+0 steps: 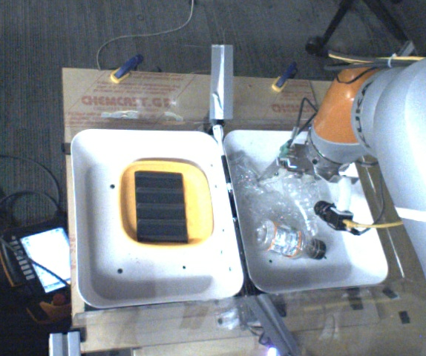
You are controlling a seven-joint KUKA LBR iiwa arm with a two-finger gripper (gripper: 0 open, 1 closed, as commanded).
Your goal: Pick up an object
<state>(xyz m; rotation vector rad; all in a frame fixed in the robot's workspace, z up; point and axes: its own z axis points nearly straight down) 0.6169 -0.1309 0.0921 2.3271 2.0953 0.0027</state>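
Nearest, toward the front wall of the right bin [369, 273]: a clear plastic bottle [287, 237], lying flat. Long axis roughly left to right across the view, dipping slightly toward the dark cap [316, 249] at its right end. Paper label around the middle.

Just behind it, touching or overlapping: crumpled clear film [272, 195], spreading toward the bin's back-left corner. Hard to tell where bottle ends and film begins.

Farther back, over the rear part of the same bin: the gripper [293, 156], hanging from the orange-banded wrist. Whether spread or pressed together cannot be told from here; nothing seen pinched in it.

So: bottle forward of the tool, toward the camera, and about level with it left to right. Likely calls for a move toward the front wall, then down, with the closing direction set across the bottle's short width, not along its length.

Across the divider, well apart: the left bin [94, 273] with a yellow tray [202, 199] holding a black ribbed insert [159, 206].
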